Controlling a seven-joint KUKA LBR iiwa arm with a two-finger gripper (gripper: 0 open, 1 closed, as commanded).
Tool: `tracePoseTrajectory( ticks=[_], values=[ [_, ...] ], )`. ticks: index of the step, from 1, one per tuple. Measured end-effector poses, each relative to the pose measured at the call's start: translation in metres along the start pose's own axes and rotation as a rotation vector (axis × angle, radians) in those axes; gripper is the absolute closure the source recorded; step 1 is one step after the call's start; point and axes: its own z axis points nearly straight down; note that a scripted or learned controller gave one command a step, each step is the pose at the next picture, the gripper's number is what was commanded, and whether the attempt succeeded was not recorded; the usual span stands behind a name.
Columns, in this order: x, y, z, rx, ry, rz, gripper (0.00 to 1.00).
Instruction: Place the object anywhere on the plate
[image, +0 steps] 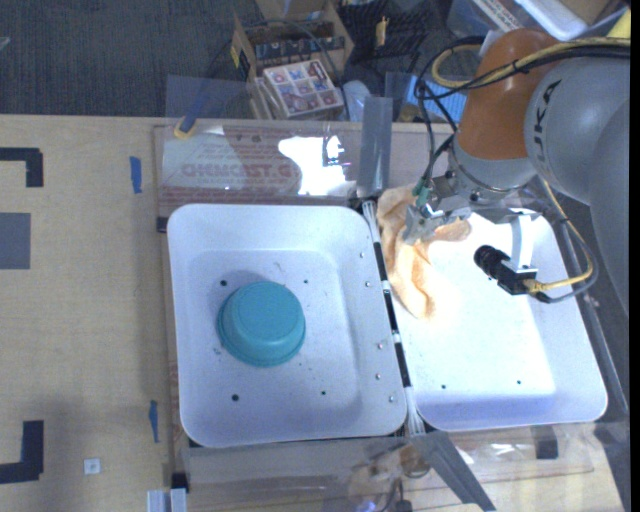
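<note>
Soft orange cloth (412, 268), matt teal plastic plate (262, 322), glossy white bins (345, 400).

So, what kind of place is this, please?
Probably a robotics lab or test cell: a KUKA arm reaches over two white bins on a wooden bench, with boxes and cables stored behind.

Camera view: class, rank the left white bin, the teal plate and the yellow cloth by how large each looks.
1. Left white bin, clearly largest.
2 and 3. Teal plate and yellow cloth look about alike; the cloth is bunched and partly hidden, so I won't rank them.

Wooden bench (70, 330), dark floor (100, 50) — boxes (295, 65) behind
</note>
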Motion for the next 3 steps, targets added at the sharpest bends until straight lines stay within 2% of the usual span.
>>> tracePoseTrajectory(
  ticks=[1,3],
  values=[
    [0.000,0.001,-0.040,-0.003,0.000,-0.001,1.00],
    [0.087,0.004,-0.043,-0.004,0.001,-0.796,1.00]
  ],
)
